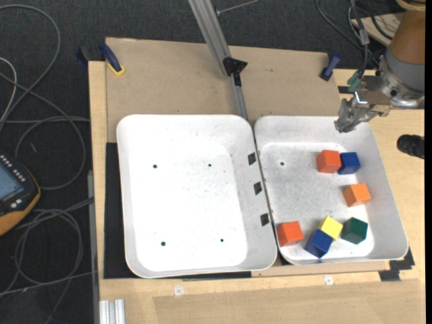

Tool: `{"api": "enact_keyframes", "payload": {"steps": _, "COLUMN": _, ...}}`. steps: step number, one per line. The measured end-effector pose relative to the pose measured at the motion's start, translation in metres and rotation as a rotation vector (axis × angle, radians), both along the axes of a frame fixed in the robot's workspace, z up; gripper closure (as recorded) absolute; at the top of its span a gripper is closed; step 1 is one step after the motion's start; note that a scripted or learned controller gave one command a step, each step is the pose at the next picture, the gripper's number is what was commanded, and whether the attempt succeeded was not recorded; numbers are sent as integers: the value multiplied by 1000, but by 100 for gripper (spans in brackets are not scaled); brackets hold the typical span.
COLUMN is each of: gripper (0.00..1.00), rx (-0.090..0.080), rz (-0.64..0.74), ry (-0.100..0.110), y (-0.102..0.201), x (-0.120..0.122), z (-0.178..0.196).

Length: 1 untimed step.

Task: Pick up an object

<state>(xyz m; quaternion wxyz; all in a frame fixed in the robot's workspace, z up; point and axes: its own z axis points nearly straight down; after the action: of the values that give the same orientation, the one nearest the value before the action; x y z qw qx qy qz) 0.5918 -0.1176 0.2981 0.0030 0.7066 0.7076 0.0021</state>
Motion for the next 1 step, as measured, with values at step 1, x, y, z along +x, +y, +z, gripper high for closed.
{"api": "enact_keyframes", "payload": {"steps": 1, "gripper": 100, "rx": 2, "rz": 5, "ry": 3, "y": 50, "x": 24, "z": -6}}
